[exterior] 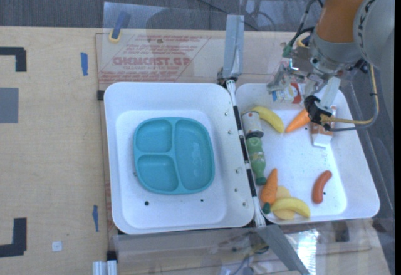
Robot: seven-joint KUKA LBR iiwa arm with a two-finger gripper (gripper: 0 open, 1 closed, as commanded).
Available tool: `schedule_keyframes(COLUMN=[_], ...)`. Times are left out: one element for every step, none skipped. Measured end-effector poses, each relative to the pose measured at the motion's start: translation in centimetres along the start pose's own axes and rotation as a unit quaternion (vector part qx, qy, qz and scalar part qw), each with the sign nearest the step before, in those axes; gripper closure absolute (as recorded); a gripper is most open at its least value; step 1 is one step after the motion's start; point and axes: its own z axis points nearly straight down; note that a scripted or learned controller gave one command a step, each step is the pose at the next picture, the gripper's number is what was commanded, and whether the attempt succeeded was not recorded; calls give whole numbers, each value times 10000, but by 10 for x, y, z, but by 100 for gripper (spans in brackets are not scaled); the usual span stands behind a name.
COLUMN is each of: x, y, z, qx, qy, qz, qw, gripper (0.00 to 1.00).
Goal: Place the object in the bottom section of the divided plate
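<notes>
The grey arm [376,23] is seen reaching in from the upper right of the frame, with its orange band [341,14] above the wrist. The wrist is bent downward and to the left, so that the gripper [287,84] is held over the upper left corner of the right bin [354,170]. Whether the gripper is open or closed cannot be told from this angle.

An orange carrot [298,121] is found just below and to the right of the gripper, lying tilted on the floor of the bin, and nothing can be made out in the gripper's grasp. A yellow banana [269,118] is placed just left of that carrot. A green bottle [254,147] is laid lengthwise along the left wall of the bin. Lower in the frame, a second carrot [269,187] and a second banana [291,207] are seen touching each other, and a red sausage [321,186] is set apart to their right.

The teal divided plate [174,155] is seated at the middle of the left bin [119,108], and its three sections are bare. Both bins are carried by the pale wooden tabletop [50,142].
</notes>
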Motion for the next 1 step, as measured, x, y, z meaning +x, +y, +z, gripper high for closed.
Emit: schedule_keyframes(x=[84], y=[-15], z=[12], qx=[12], qy=[9], qz=[-348], qw=[9994], gripper=[100])
